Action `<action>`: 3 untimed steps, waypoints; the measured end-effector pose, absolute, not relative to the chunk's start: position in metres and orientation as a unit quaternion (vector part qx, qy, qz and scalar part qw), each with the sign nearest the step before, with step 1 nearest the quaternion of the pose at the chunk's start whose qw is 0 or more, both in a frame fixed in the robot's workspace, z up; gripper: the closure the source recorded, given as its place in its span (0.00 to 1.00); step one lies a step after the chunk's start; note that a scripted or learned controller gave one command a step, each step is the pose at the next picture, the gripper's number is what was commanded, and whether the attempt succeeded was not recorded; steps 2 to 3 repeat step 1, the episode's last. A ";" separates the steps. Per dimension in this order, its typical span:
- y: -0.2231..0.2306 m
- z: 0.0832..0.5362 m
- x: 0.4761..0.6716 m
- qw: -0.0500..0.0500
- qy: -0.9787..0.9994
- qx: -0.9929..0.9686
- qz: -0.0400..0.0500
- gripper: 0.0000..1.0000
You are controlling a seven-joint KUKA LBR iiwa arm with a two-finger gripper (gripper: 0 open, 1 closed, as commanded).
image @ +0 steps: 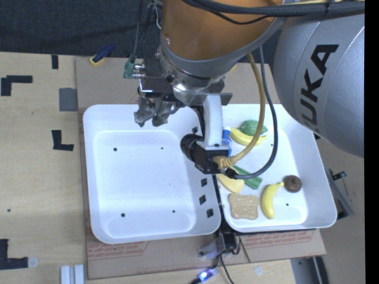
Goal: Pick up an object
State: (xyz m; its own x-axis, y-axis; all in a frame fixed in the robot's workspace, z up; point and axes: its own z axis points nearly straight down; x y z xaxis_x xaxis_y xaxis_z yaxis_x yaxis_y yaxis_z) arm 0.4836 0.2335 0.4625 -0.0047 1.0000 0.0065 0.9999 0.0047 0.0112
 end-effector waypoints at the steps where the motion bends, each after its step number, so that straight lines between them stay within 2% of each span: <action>1: 0.232 0.291 0.481 -0.003 0.708 0.707 -0.010 1.00; 3: 0.232 0.291 0.481 -0.003 0.708 0.707 -0.010 1.00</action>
